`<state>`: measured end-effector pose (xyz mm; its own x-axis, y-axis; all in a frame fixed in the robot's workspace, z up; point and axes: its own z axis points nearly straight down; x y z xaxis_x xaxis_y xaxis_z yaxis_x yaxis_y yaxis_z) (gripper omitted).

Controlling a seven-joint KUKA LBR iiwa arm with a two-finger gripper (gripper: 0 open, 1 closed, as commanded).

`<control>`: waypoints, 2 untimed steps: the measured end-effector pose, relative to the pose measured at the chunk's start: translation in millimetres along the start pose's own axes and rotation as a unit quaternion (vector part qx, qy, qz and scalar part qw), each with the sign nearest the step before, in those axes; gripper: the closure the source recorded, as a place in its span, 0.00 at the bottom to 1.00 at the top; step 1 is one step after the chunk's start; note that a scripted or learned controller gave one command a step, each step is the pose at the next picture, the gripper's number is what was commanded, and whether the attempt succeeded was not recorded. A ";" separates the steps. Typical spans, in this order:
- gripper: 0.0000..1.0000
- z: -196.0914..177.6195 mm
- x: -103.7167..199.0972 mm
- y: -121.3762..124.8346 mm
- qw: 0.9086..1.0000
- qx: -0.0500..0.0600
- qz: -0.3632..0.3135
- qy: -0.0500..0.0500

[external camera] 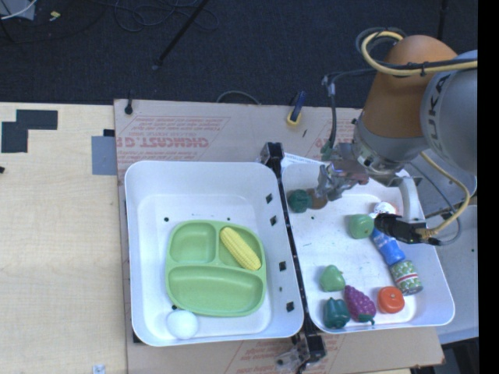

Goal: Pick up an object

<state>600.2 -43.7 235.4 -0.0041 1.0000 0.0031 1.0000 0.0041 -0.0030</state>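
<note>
Right bin (437,306) held gripper (323,192), grip state unclear, beside dark-green toy (298,202): light, rigid, slick; pinch mid-body.

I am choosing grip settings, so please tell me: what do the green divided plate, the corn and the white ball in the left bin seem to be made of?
Divided plate: likely hard plastic, with a smooth, even green surface and moulded compartments. Corn: probably toy plastic, uniform yellow with a slight sheen; it could also be rubber. White ball: smooth and matte-looking, perhaps plastic or foam; the view leaves it open.
</note>
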 end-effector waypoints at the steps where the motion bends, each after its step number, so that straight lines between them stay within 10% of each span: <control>1: 1.00 16.9 29.3 -11.9 1.000 0.001 0.001 -0.001; 2: 1.00 0.9 24.1 -22.4 1.000 0.000 0.002 -0.001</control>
<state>577.6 -19.7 234.6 0.0004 1.0000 0.0004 1.0000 -0.0004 -0.0026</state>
